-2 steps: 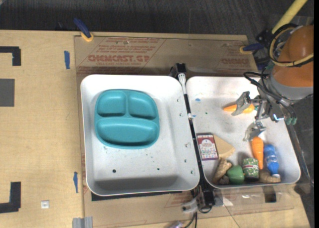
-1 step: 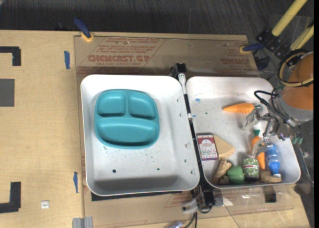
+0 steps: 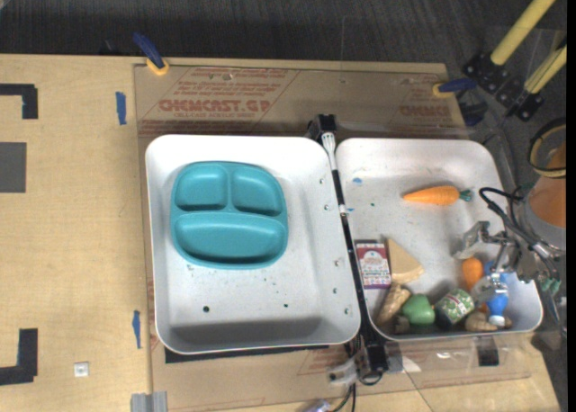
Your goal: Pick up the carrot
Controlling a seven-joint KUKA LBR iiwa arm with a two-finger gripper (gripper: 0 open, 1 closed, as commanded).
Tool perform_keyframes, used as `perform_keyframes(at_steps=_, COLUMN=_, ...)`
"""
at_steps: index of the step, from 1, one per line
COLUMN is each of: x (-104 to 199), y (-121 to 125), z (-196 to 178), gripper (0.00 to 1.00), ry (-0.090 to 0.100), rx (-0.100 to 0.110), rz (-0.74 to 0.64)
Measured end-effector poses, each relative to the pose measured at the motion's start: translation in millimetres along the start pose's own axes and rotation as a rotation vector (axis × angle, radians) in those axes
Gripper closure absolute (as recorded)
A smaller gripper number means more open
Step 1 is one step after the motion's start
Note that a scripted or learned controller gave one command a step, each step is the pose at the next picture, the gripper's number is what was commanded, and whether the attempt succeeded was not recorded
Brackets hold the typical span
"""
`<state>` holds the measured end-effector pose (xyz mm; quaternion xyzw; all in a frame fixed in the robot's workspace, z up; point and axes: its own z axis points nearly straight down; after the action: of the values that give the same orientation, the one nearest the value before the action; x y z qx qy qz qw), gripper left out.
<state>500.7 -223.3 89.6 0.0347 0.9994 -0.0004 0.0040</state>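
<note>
The carrot [image 3: 432, 194] is orange with a small green tip pointing right. It lies flat on the floor of the right bin [image 3: 396, 163], in its back half. My gripper [image 3: 506, 253] reaches in over the bin's right rim, to the right of the carrot and nearer the front, apart from it. Its metal parts and black cables hang above a small orange ball [image 3: 472, 272] and a blue piece [image 3: 499, 290]. Nothing shows held in it.
The left bin [image 3: 180, 311] holds a teal divided plate [image 3: 229, 213]. Along the right bin's front lie a small red-and-white box [image 3: 372, 264], a tan wedge [image 3: 407, 263], a green pepper [image 3: 418, 309], a brown piece [image 3: 393, 300] and a green can [image 3: 456, 305].
</note>
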Motion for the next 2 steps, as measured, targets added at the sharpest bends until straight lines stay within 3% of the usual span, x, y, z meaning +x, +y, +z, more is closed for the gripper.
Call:
perform_keyframes(at_steps=1, x=14.5, y=37.5, z=-1.9, gripper=0.00, ry=-0.019, rx=0.005, rz=-0.393)
perform_keyframes(at_steps=2, x=13.1, y=38.3, z=-13.1, gripper=1.00, ry=-0.022, rx=0.006, rz=-0.396)
